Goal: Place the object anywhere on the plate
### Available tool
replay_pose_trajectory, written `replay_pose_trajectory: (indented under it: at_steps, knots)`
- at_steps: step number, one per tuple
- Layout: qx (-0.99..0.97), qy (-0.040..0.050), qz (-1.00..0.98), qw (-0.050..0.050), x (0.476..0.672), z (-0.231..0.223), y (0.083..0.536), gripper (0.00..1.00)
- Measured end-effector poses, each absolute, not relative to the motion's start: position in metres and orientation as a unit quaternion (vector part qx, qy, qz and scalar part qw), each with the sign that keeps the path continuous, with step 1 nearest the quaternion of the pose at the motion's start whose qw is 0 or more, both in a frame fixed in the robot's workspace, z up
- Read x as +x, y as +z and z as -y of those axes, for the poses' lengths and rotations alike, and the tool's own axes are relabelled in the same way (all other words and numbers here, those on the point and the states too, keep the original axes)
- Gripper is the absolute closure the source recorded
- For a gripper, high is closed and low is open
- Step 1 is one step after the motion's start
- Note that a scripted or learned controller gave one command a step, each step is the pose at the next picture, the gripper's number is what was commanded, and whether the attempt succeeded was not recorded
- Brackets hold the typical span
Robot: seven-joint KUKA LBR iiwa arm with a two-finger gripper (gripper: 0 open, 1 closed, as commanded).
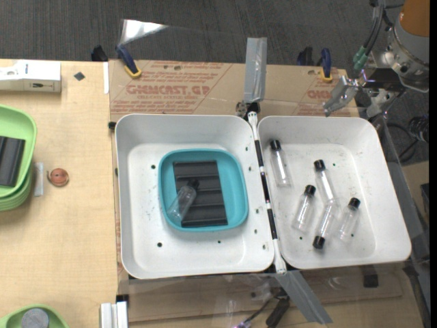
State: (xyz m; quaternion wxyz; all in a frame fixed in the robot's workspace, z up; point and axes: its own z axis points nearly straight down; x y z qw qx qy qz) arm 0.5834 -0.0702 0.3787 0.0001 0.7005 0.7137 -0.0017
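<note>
Seen from the overhead camera, two shallow white plastic bins are set side by side on the light wooden worktop point(61, 251). In the left white bin point(136, 251) a square teal plate point(237, 183) is seated, and a black ribbed insert point(205, 190) is laid inside it. A clear plastic vial point(181, 201) is found lying tilted on that insert, toward the plate's lower left, so the task's thing is already resting on the plate.

In the right white bin point(382, 244) five more clear vials with black caps are scattered: one point(278, 161) near the dividing wall, one point(323, 180) in the middle, one point(304, 207) below it, one point(323, 227) further down, and one point(348, 217) to the right. None is touched by the arm.

Behind the bins a brown printed cardboard sheet point(177, 87) is spread, held by a blue and yellow clamp point(128, 60), with a strip of grey tape point(255, 70) running up from the seam. At the left edge a green plastic tray point(17, 162), a small round copper-coloured disc point(59, 177) and a white rectangular box point(31, 77) are noted.

The grey arm with its orange band point(413, 12) is held high at the upper right, beyond the right bin's far corner. The gripper point(339, 98) is seen there above the cardboard, well apart from every vial; nothing is carried, and whether it is spread or closed cannot be told.
</note>
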Motion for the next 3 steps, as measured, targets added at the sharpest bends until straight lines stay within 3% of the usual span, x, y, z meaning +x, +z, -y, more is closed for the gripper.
replay_pose_trajectory:
  at_steps: [1, 2, 3]
  knots:
    - [0.747, -0.0016, -0.665, 0.0, 0.602, 0.139, 0.441, 0.0]
    - [0.779, -0.0021, -0.627, 0.0, 0.659, 0.201, 0.44, 0.0]
    - [0.779, -0.0021, -0.627, -0.001, 0.66, 0.2, 0.439, 0.0]
